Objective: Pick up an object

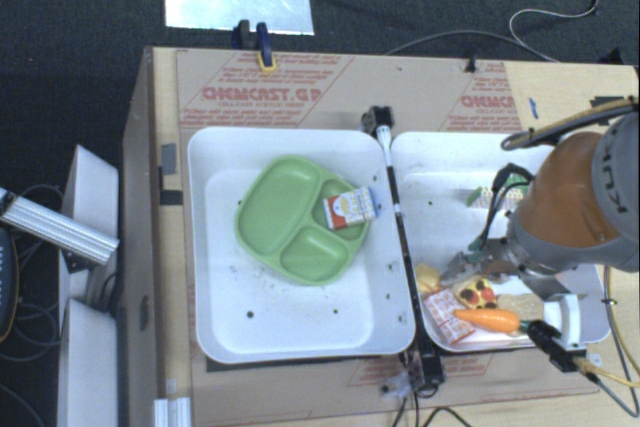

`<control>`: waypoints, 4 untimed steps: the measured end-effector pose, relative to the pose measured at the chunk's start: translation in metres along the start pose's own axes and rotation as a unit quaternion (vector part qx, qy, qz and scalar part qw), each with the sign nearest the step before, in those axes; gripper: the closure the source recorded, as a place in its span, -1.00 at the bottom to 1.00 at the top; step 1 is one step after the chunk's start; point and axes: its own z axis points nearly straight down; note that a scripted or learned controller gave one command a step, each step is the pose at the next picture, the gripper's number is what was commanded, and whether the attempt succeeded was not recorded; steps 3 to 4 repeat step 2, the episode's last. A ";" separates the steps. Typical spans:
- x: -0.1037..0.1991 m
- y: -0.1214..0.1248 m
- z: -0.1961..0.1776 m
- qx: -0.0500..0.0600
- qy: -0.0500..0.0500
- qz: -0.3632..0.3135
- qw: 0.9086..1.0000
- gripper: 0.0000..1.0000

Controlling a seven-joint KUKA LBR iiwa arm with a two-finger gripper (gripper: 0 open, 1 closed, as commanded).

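Brown table (330, 85) on dark carpet, two white bins (230, 315), carrot (487, 320) in the right bin's near corner, claw (462, 265) just above it, its state impossible to tell, arm hiding the bin's right side.

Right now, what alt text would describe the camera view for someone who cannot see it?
A grey and orange robot arm reaches over the right white bin, above a carrot and other small items. The left white bin holds a green divided plate with a small carton on it.
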 end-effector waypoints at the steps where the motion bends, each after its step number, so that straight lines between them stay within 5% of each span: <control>1: 0.000 0.001 -0.011 -0.002 0.000 0.000 1.000 1.00; 2: 0.058 0.027 -0.111 -0.002 0.000 -0.002 1.000 1.00; 4: 0.058 0.027 -0.111 -0.002 0.000 -0.002 1.000 1.00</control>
